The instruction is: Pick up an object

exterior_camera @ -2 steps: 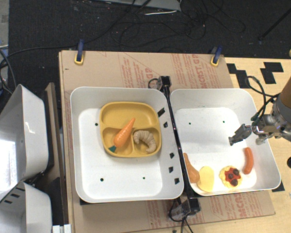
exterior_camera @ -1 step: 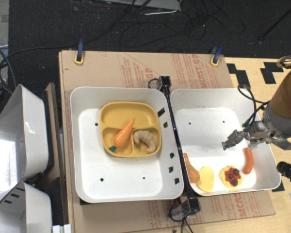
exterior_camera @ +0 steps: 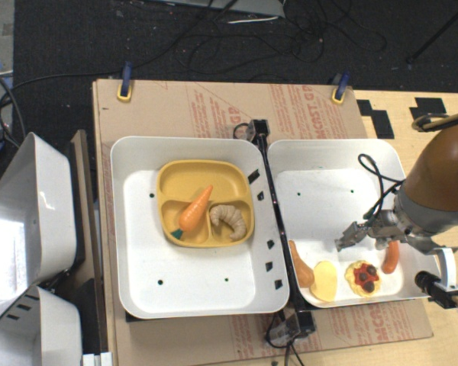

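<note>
My tool (exterior_camera: pixel 366 233) is positioned low over the right bin (exterior_camera: pixel 320 162), in its near right area. I cannot tell its state from this view.

Right bin contents, along the near wall:
- A red sausage-shaped piece (exterior_camera: pixel 391 256) lies just beside my tool, on its near right side.
- A small pizza-like disc with red topping (exterior_camera: pixel 364 277) lies near the sausage-shaped piece.
- A pale yellow piece (exterior_camera: pixel 325 280) lies just left of the disc.
- An orange-brown drumstick-shaped piece (exterior_camera: pixel 298 264) lies against the left wall.

Left bin (exterior_camera: pixel 137 280) contents:
- A yellow divided plate (exterior_camera: pixel 202 175) holds a carrot (exterior_camera: pixel 195 209) in its left compartment and a tan shrimp-like piece (exterior_camera: pixel 229 219) in its right compartment.

Both bins rest on the cardboard-covered worktop (exterior_camera: pixel 183 105).
</note>
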Robot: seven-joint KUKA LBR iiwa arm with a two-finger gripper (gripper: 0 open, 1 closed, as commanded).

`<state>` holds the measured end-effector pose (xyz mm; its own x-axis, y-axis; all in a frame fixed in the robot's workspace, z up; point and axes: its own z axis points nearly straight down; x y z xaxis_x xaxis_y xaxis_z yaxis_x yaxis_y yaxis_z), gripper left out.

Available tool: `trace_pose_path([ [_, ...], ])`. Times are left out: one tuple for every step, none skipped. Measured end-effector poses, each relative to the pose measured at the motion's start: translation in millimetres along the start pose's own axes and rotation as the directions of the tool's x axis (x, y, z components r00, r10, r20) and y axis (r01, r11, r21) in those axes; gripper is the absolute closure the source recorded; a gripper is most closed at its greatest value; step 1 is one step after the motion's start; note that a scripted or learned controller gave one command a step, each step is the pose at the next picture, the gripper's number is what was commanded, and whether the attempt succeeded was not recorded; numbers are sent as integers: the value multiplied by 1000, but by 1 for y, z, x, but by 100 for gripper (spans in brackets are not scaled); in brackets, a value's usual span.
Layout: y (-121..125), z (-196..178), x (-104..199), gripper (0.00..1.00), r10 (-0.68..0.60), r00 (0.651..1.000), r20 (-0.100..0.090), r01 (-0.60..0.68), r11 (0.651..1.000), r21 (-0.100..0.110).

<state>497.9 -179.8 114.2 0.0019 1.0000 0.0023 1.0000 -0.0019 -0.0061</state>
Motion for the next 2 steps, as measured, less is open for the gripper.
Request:
trace_pose_path([
  [2,-14,0,100,1,1000,2,-1,1000,-6],
  [9,-74,4,100,-6,1000,4,6,1000,-12],
])
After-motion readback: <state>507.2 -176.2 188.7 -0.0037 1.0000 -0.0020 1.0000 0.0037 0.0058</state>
